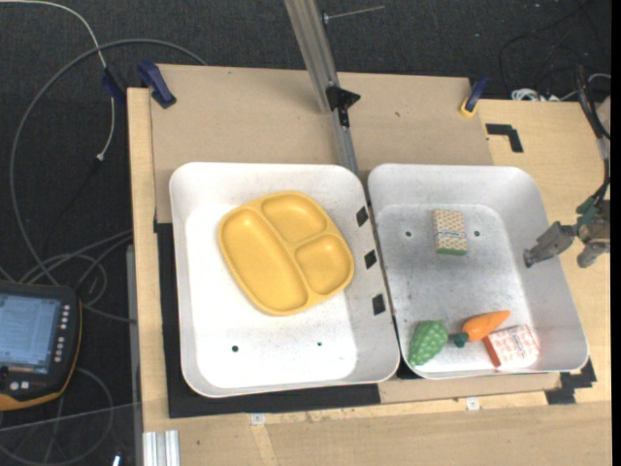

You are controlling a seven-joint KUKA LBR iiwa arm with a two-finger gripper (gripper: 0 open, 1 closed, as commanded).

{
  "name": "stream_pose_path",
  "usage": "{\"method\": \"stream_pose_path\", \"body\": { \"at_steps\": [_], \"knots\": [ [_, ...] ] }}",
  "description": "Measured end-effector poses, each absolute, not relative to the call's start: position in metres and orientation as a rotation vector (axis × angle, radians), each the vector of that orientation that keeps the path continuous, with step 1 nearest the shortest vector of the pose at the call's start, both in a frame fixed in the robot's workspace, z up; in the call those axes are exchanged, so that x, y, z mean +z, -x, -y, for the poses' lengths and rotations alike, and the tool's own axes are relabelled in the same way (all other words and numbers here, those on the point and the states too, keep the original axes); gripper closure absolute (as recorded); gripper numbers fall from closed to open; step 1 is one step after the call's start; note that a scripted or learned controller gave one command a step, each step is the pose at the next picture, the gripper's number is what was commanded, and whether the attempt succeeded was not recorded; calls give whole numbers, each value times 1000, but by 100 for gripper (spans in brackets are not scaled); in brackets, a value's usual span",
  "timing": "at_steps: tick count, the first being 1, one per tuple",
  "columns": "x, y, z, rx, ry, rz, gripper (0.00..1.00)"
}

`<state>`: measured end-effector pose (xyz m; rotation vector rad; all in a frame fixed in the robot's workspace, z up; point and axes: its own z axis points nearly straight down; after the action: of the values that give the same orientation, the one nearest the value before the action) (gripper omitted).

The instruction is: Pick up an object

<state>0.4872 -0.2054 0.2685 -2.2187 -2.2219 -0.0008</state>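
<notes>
**Operator:** Where does the gripper sit right now?

**Spotter:** You'll find the gripper (568, 246) at the right rim of the right bin (543, 202). Its fingers (543, 246) are spread apart with nothing between them.

**Operator:** And the things I could pick?

**Spotter:** All in that right bin. Your small patterned box (449, 232) stands near the bin's middle, toward the back. Along the near edge you have a green toy vegetable (428, 343), then an orange carrot (482, 325) just beside it, and a red-and-white carton (510, 346) touching or nearly touching the carrot's right end. None of them is near the fingers.

**Operator:** The left bin?

**Spotter:** Your left bin (194, 260) holds a yellow divided plate (284, 251), lying flat. Both bins rest on the desk (243, 115).
</notes>
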Motion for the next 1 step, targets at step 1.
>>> {"method": "stream_pose_path", "body": {
  "at_steps": [1],
  "knots": [
    [268,-487,205,-1,2219,2222,0]
  ]
}}
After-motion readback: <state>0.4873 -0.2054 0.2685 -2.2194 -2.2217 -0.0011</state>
